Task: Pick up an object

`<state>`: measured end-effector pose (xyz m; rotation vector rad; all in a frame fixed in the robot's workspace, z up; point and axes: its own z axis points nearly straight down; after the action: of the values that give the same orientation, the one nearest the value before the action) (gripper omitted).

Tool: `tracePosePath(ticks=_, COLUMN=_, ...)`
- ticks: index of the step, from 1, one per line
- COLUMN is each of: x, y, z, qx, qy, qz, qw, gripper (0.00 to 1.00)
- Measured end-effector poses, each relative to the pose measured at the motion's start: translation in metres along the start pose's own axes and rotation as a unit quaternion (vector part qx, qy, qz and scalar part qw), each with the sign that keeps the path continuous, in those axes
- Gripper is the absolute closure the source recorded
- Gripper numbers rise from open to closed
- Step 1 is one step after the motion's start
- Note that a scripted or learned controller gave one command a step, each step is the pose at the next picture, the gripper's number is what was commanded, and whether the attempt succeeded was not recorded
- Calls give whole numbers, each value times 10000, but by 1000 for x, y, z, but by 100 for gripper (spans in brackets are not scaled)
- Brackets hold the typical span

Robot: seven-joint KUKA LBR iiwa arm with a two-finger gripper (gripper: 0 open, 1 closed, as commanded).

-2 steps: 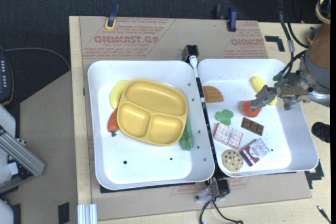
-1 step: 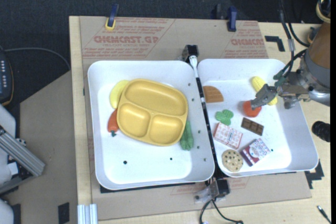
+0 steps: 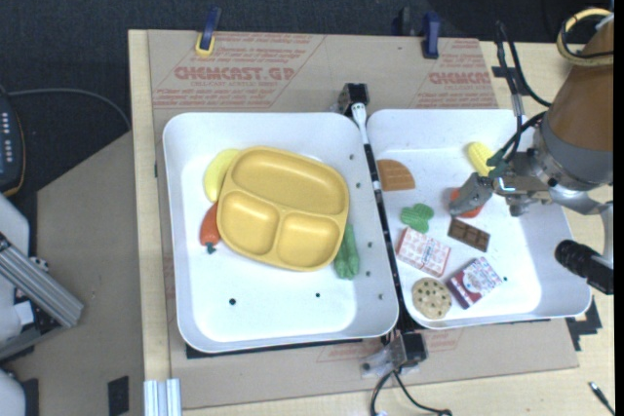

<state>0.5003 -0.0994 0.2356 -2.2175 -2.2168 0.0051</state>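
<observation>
In the camera view the gripper [image 3: 472,196] hangs low in the right bin [image 3: 546,302], just up and right of the chocolate bar [image 3: 468,233]. A small red-orange thing [image 3: 472,206] sits right at its fingertips, but honestly it's too small to tell if the jaws are open, closed or pinching it. Likely risk: the fingers close beside it and just nudge it, or knock the chocolate bar into the pink wafer [image 3: 423,251] to its left. The cookie [image 3: 430,297] and the wrapped packet [image 3: 476,282] below the chocolate bar look safely out of the way.
</observation>
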Motion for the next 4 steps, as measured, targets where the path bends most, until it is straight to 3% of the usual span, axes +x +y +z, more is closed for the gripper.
tracePosePath(ticks=2, x=5, y=-2, z=106, qx=12, qy=2, qz=1, qw=10000, gripper=0)
tracePosePath(ticks=3, x=7, y=1, z=149, qx=-44, qy=22, qz=-6, qw=10000, gripper=0)
tracePosePath(ticks=4, x=2, y=3, z=135, qx=-109, qy=-36, qz=19, qw=9999, gripper=100)
